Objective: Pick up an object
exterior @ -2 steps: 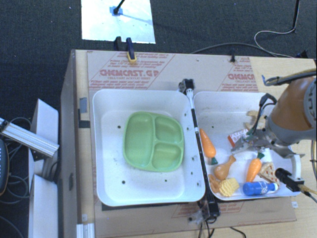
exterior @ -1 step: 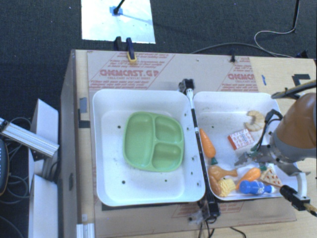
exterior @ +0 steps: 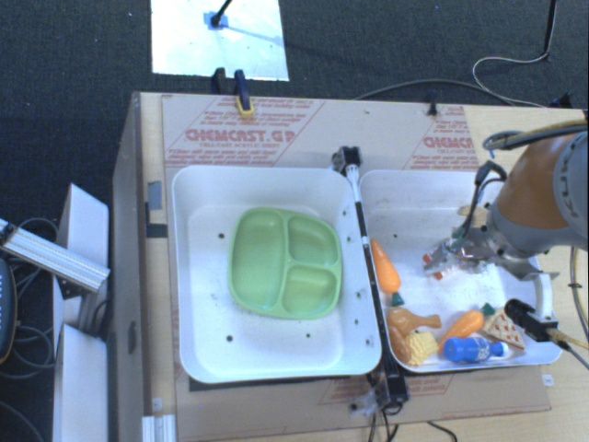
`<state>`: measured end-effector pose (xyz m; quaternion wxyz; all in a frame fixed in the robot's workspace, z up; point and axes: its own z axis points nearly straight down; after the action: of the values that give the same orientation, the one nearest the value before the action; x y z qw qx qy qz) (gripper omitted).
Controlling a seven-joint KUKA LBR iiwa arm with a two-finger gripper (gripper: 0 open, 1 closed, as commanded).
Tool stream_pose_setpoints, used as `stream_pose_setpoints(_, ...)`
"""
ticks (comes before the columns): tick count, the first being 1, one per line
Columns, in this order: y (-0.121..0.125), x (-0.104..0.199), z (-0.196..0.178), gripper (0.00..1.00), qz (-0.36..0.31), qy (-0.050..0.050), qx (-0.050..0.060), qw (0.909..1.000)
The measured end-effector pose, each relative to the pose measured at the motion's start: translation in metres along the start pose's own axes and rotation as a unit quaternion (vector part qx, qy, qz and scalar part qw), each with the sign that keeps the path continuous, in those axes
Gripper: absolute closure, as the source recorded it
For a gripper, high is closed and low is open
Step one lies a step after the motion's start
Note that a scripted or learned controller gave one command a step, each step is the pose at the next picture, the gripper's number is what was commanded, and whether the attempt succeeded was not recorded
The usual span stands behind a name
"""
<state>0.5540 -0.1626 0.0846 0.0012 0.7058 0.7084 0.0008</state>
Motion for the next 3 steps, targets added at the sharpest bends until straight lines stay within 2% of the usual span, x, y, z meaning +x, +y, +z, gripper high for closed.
stream_pose_setpoints(1, -0.055, -0.045, 0.0, 0.0, 0.002, 0.0, 0.001, 1.0)
stream_pose_setpoints(2, 0.033, -0.01, 0.0, 0.0, 0.0, 0.0, 0.0, 1.0)
stream_pose_setpoints(3, 0.011, -0.034, 0.0, 0.0, 0.001, 0.0, 0.001, 1.0)
